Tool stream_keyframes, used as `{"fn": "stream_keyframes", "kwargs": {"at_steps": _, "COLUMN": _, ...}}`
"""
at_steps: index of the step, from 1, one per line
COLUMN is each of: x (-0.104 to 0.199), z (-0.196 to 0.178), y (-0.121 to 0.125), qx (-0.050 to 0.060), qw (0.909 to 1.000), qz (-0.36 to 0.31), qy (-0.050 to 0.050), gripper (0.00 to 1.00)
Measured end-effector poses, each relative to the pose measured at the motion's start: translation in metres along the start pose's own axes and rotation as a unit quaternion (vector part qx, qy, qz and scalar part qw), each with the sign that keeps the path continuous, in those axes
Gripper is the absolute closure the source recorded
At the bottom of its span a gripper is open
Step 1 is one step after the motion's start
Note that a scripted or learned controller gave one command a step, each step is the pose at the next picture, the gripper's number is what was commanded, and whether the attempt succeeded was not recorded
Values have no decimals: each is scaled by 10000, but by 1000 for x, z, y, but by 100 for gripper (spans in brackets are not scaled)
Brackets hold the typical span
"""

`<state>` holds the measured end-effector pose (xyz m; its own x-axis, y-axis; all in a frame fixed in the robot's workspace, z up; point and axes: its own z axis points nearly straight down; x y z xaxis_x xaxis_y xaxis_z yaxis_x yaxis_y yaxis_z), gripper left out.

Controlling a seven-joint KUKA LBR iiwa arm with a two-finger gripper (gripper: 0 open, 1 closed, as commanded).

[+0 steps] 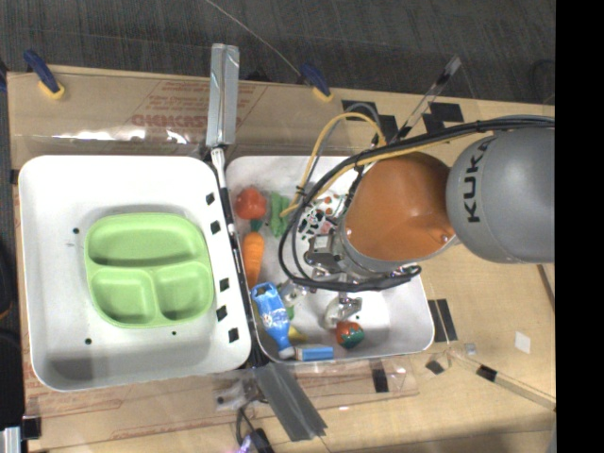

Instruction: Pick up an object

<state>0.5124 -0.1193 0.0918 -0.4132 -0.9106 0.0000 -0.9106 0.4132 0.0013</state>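
Nearest object: a small round red-and-green ball point(350, 334) is lying on the right bin's floor just below the gripper point(345, 307), close to its tip; whether the two are touching cannot be told.
Gripper: it is reaching down into the lower middle of the right bin point(415, 327), under the orange band point(396, 206); its state, wide or narrow, cannot be told, and nothing is showing as held.
Left of the gripper: a blue packet point(271, 315) is lying tilted near the bin's left wall, with an orange carrot point(253, 256) standing above it.
Lower left of the gripper: a blue marker-like stick point(314, 353) is lying along the bin's bottom wall, with a small yellow piece point(295, 333) just beside it.
Upper left of the gripper: a red tomato-like toy point(250, 203) and a green piece point(279, 211) are sitting side by side near the bin's top.
Arm: the grey arm point(500, 192) is coming in from the right, black and yellow cables point(321, 173) looping over the bin.
Far left of the gripper: the left bin point(47, 281) is holding a green divided tray point(148, 267), well apart from the tool.
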Motion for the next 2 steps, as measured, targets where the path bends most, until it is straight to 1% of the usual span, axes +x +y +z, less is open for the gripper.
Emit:
{"fn": "stream_keyframes", "kwargs": {"at_steps": 1, "x": -5, "z": -11, "y": -1, "qx": 16, "qw": 10000, "qz": -52, "qy": -21, "gripper": 100}}
{"fn": "stream_keyframes", "kwargs": {"at_steps": 2, "x": -8, "z": -21, "y": -1, "qx": 24, "qw": 9999, "qz": -95, "qy": -33, "gripper": 100}}
